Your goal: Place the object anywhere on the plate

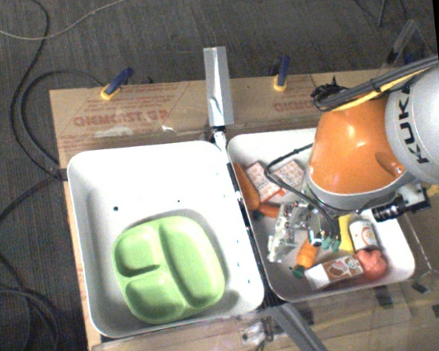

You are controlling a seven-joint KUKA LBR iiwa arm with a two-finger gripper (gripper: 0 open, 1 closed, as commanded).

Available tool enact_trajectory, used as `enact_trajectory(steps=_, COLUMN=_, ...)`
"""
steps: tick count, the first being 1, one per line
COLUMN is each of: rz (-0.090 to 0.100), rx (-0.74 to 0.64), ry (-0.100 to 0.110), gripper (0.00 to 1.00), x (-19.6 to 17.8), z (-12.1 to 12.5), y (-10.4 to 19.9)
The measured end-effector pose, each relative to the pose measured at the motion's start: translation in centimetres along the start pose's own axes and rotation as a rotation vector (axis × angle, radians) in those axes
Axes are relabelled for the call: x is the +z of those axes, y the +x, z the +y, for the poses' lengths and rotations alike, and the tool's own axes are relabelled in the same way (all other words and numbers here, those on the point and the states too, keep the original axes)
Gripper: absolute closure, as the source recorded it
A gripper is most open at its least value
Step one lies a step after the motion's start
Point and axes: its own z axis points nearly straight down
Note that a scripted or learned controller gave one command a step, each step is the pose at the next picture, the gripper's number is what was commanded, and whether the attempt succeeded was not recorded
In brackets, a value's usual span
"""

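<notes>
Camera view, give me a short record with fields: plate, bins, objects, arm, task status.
plate: green, divided, in the left bin, nothing on it
right bin: holds a pile of small packaged items
arm: reaches from the right, over the right bin
gripper: down among the pile, hold unclear
task status: no object on the plate yet

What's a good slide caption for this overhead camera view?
KUKA arm reaching into cluttered right bin; green plate waits in left bin.
</notes>
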Motion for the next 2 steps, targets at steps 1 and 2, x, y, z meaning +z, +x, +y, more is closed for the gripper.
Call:
enact_trajectory(steps=1, rz=0.001, rx=0.044, ry=-0.002, gripper=1.00, x=0.0, z=3.6, y=0.9)
enact_trajectory(steps=2, rz=0.000, rx=-0.162, ry=0.001, gripper=1.00, x=0.0, z=1.9, y=0.5)
